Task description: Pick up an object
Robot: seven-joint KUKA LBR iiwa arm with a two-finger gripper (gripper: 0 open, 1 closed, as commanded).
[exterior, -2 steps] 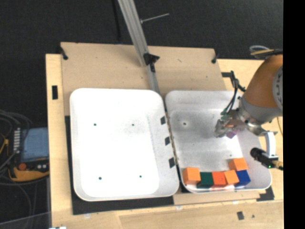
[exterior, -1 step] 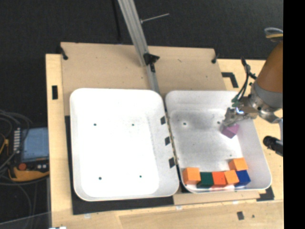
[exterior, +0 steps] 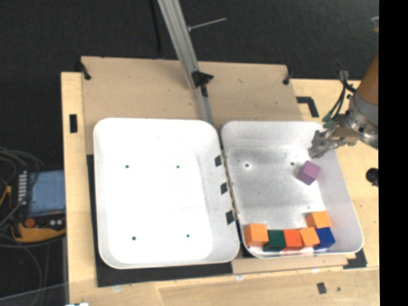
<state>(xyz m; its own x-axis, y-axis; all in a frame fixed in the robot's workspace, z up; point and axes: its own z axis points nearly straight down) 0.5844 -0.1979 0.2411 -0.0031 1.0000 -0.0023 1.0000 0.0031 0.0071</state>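
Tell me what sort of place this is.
Most likely a robotics lab bench set up for pick-up trials. Two shallow white bins sit side by side on a board, small coloured blocks lie along the right bin's near edge, and a robot arm's pincer hangs above a purple block.

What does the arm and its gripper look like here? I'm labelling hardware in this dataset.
At the frame's right edge, the arm shows an orange-brown band above a grey wrist, with dark and green cables looping beside it. The gripper is pale grey metal, small and blocky; its finer detail is too blurred to tell.
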